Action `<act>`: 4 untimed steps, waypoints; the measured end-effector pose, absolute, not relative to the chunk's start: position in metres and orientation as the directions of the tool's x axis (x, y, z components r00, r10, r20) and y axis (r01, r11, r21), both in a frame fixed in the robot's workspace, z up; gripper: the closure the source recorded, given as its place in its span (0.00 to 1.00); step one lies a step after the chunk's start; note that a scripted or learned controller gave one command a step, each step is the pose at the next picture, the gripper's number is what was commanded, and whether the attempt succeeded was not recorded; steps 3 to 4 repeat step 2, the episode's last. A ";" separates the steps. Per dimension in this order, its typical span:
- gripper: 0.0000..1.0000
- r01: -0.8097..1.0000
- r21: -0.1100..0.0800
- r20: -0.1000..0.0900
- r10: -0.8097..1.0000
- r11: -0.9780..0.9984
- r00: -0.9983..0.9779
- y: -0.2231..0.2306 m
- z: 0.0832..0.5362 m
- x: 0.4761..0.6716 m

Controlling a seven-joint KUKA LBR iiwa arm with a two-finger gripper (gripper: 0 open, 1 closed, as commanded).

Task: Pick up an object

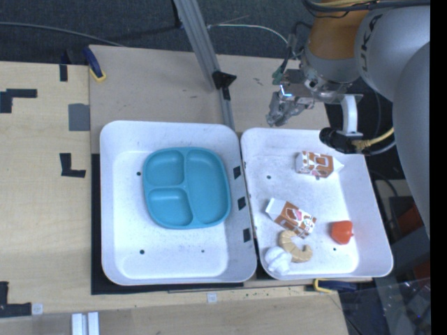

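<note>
Tan wooden bench top (140, 93) spreads left of and below the gripper (283, 110). Dark grey carpet floor (105, 9) lies beyond the bench, above and left of the gripper. A slanted aluminium post (195, 26) stands just left of it, with a black bracket (223, 80) near its base. Black tape marks (17, 98) and a grey patch (79, 116) sit far left. A blue-and-yellow clamp (94, 65) is on the bench's far-left corner. A black mat (96, 222) lies lower left. Light is even and shadows are soft.
</note>
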State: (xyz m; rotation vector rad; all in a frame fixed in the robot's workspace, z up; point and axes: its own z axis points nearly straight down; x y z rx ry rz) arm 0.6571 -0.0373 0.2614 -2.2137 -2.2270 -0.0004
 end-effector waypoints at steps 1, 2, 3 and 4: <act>1.00 1.000 -0.001 0.001 1.000 0.006 -0.006 0.016 0.257 0.665; 1.00 1.000 -0.004 0.001 1.000 0.006 -0.006 0.068 0.242 0.652; 1.00 1.000 -0.004 0.001 1.000 0.006 -0.006 0.068 0.242 0.652; 1.00 1.000 -0.004 0.001 1.000 0.006 -0.006 0.068 0.242 0.652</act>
